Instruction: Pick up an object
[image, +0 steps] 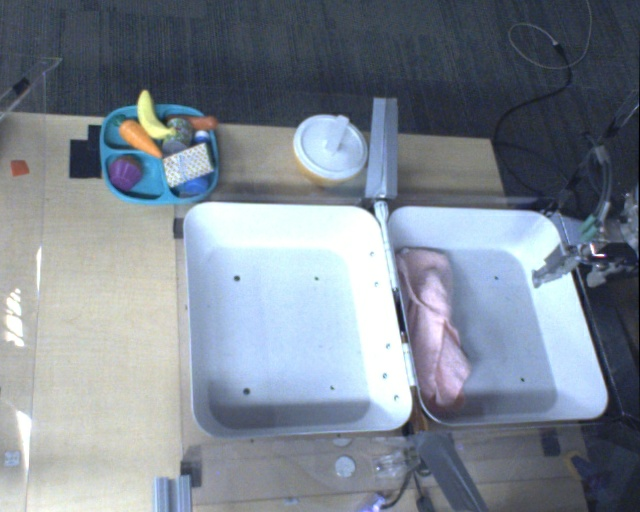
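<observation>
While the gripper (556, 266) hangs over the right bin's (520, 235) right edge, jaw state indiscernible, item one: pink cloth (434, 328), bunched along that bin's left wall, long axis running far edge to near edge, lying leftward of the gripper, well apart.

pink cloth (434, 328) along right bin's (520, 228) left wall; both bins white, left bin (280, 225) too | blue tray (113, 178) at bench's (90, 330) far-left corner, light wood; yellow banana (151, 116); orange carrot (138, 138); purple piece (125, 172) | white lid (330, 145) on yellow cup
</observation>
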